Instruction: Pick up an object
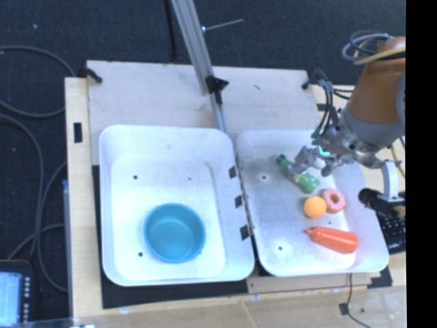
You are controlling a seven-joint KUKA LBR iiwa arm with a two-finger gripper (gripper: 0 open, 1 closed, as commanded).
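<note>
— What sort of place is this?
— A robotics lab, by the look of it — a plywood bench bearing two white bins, a metal strut rising at the far side, loose cables on dark carpet to the left, and an arm at the right.

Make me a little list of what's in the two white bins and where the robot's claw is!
left bin: one blue bowl, toward the front
right bin: four things
green bottle: lying near the back, just under the claw
orange ball: in the middle, touching the pink donut
pink donut: right of the ball
orange carrot: lying near the front
gripper: over the right bin, right by the green bottle
holding anything: can't tell from this view
</note>
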